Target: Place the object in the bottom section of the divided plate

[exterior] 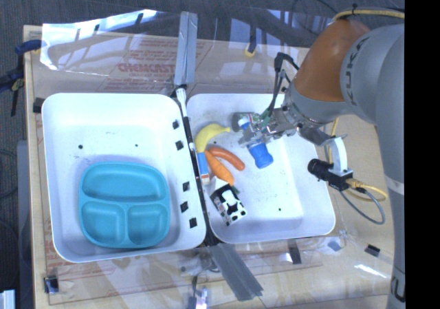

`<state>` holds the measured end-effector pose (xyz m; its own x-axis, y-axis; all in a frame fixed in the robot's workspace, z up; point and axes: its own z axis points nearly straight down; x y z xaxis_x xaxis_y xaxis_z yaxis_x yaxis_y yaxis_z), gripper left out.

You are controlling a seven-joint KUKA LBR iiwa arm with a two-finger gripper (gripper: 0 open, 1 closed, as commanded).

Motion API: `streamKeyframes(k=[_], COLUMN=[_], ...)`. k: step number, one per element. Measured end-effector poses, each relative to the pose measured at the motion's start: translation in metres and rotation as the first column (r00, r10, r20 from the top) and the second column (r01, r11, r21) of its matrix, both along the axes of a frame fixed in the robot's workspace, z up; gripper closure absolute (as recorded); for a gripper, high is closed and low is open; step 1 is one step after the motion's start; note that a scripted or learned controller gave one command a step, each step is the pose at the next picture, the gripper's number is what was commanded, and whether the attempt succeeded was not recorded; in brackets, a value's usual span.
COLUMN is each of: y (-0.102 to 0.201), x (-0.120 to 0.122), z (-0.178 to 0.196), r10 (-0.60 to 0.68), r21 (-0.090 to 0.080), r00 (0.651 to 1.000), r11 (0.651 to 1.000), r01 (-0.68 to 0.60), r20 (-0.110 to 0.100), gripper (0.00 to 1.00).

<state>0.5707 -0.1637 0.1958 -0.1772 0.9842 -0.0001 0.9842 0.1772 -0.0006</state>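
A blue divided plate (pixel 125 204) lies in the left bin (pixel 110 115), near its front, with two small sections along its near side. My gripper (pixel 250 133) is over the right bin (pixel 289 204), at its back middle. A small blue cylinder (pixel 262 156) sits directly under the gripper's tip, touching or nearly touching it. Whether it is gripped is unclear from this angle.
In the right bin, left of the gripper, lie a yellow banana (pixel 210 135), two orange carrot-like pieces (pixel 225 162) and a black-and-white toy (pixel 229 206) near the divider. A raised wall (pixel 192 184) with black clips separates the two bins.
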Motion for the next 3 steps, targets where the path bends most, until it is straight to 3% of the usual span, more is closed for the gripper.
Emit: streamKeyframes(k=[1, 2, 3], y=[0.048, 0.143, 0.202], x=[-0.007, -0.024, -0.049], z=[-0.016, -0.005, -0.005], r10=[-0.059, 0.005, 0.2], r21=[0.0, -0.001, 0.001], r00=[0.998, 1.0, 0.98], r11=[0.998, 1.0, 0.98], r01=[0.059, -0.005, -0.2], r20=[-0.003, -0.004, -0.004], gripper=[1.0, 1.0, 1.0])
